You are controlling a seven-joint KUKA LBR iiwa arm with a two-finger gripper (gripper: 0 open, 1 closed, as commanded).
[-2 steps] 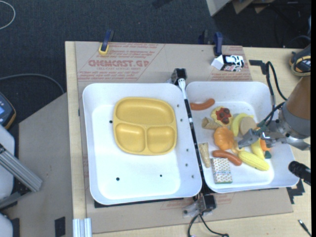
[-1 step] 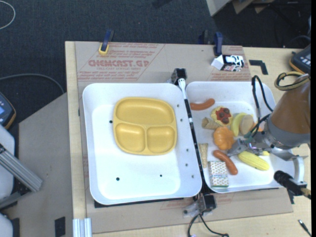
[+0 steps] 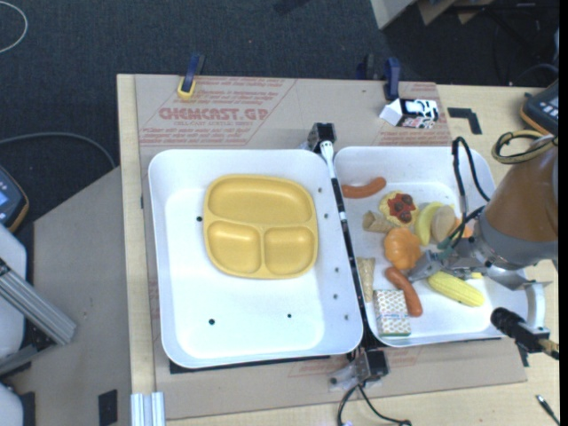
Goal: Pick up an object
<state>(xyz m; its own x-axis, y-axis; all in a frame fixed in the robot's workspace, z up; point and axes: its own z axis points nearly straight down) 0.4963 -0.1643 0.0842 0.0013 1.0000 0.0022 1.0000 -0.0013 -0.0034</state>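
The right bin [image 3: 417, 158] holds toy food: a sausage [image 3: 364, 187] at the back, a pizza slice [image 3: 397, 208], a banana [image 3: 428, 221], an orange [image 3: 402, 248], a second sausage [image 3: 406, 291], a corn cob [image 3: 456, 288] and a wrapped cracker [image 3: 391, 312]. My gripper [image 3: 441, 259] reaches in from the right, low over the bin between the orange and the corn cob. Its tips sit close to the orange's right side. I see nothing clearly held between them.
The left bin [image 3: 177, 264] holds a yellow three-compartment plate [image 3: 261, 225]. A black divider [image 3: 342, 229] with cables runs between the bins. The arm's orange band and grey wrist [image 3: 524, 229] cover the right bin's right edge. Clamps stand at the bench's back edge.
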